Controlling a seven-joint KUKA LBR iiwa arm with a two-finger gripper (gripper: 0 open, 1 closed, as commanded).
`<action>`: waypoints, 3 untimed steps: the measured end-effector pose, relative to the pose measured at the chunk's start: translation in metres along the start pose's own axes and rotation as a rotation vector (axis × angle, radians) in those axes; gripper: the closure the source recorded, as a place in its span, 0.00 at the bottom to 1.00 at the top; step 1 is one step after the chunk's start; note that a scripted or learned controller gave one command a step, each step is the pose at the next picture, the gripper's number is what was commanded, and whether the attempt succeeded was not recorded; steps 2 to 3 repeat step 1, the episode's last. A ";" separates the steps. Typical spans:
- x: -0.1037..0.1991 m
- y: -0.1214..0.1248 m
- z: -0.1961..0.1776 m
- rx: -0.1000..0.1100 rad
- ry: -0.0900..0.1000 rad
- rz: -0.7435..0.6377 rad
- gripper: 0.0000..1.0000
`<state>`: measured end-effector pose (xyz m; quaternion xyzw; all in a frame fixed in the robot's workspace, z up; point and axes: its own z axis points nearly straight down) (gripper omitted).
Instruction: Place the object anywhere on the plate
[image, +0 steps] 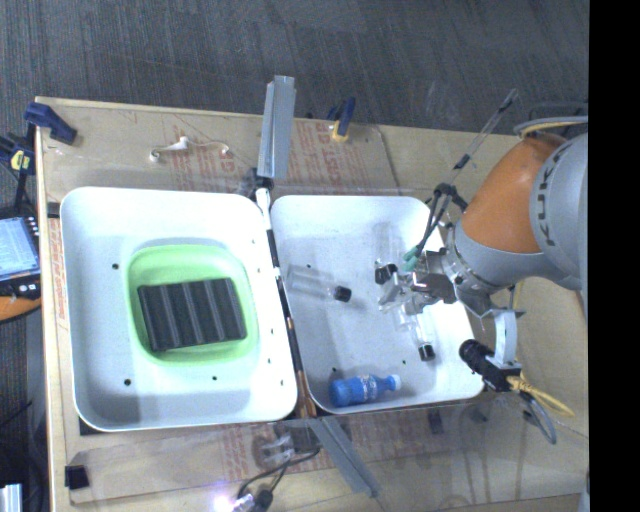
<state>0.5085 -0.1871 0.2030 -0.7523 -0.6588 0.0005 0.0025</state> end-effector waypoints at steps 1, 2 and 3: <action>0.000 0.000 0.000 0.000 0.000 0.000 0.00; 0.000 0.000 0.000 0.000 0.000 0.000 0.00; 0.000 0.000 0.000 0.000 0.000 0.000 0.00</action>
